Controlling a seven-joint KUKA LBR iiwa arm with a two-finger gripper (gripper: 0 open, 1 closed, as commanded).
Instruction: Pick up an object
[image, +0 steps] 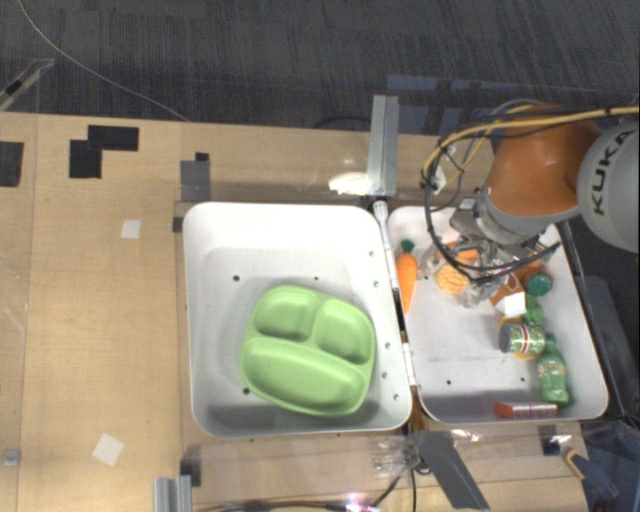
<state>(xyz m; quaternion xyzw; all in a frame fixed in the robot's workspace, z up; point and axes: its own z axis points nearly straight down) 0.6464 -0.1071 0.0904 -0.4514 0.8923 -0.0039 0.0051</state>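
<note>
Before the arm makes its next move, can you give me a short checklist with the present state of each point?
1. End effector is over the right bin, above the objects: ok.
2. Object seen between its fingers: cannot tell, the wrist hides them.
3. Carrot lies free along the right bin's left wall: ok.
4. Small can and green bottle crowd the right wall, touching each other: not ok for a clean grasp.
5. Green divided plate sits flat in the left bin, away from the arm: ok.
</note>
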